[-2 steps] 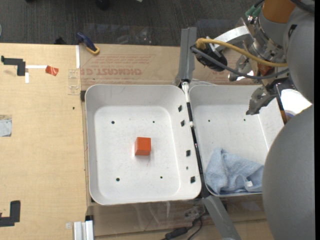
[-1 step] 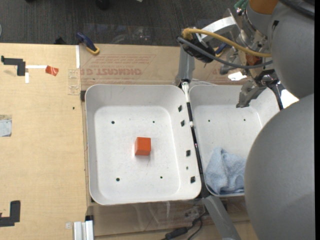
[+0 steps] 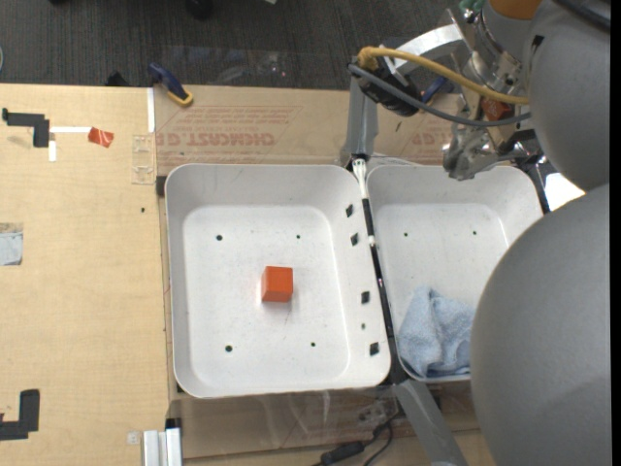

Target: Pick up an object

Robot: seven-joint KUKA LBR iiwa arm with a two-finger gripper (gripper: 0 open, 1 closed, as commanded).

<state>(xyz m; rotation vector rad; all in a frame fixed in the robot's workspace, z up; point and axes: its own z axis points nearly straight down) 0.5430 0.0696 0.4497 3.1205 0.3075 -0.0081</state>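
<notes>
Item: gripper [image 3: 473,158], grip state cannot be told, above right bin [image 3: 437,197] rear rim; risk: rim collision, or snagging soft blue cloth [image 3: 439,333] instead of orange block [image 3: 277,284].

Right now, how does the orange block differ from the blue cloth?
The block is orange; the cloth is pale blue. The block is a small, sharp-edged cube; the cloth is larger, soft and crumpled. The block sits near the middle of the left bin; the cloth is bunched in the near corner of the right bin, partly hidden by the arm. Both lie loose on a bin floor, apart from the pincer.
</notes>
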